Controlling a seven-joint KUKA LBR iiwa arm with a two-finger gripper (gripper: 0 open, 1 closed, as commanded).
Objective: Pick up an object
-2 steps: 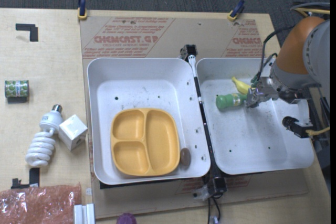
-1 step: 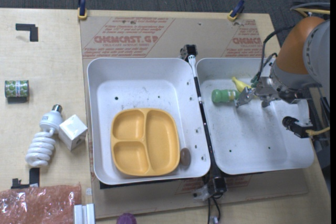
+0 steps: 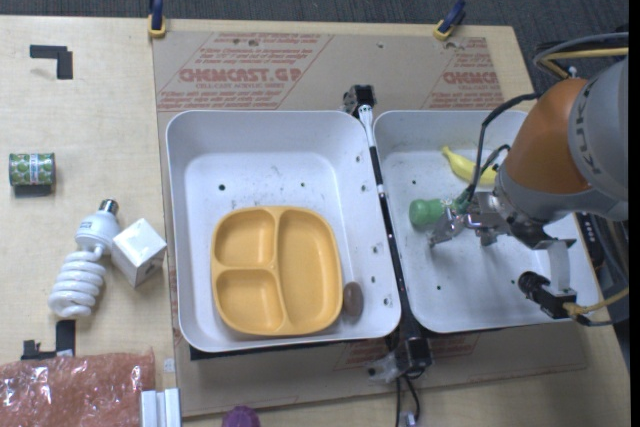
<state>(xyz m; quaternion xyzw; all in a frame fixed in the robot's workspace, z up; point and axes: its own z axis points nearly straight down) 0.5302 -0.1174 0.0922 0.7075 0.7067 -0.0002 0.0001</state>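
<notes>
In the right bin (image 3: 470, 300) a small green object (image 3: 424, 211) lies near the left wall. A yellow banana-shaped piece (image 3: 462, 165) rests behind it. My gripper (image 3: 467, 232) hangs low over the bin floor just right of the green object, open. Its left fingertip (image 3: 443, 231) sits close beside the green object, and nothing is between the fingers. The grey arm with its orange band (image 3: 545, 150) covers the bin's right part.
The left bin (image 3: 190, 215) holds a yellow divided plate (image 3: 277, 270) with a small brown object (image 3: 352, 298) at its right edge. Outside on the bench lie a spiral light bulb (image 3: 82, 265), a white cube (image 3: 139, 250) and a green can (image 3: 31, 170).
</notes>
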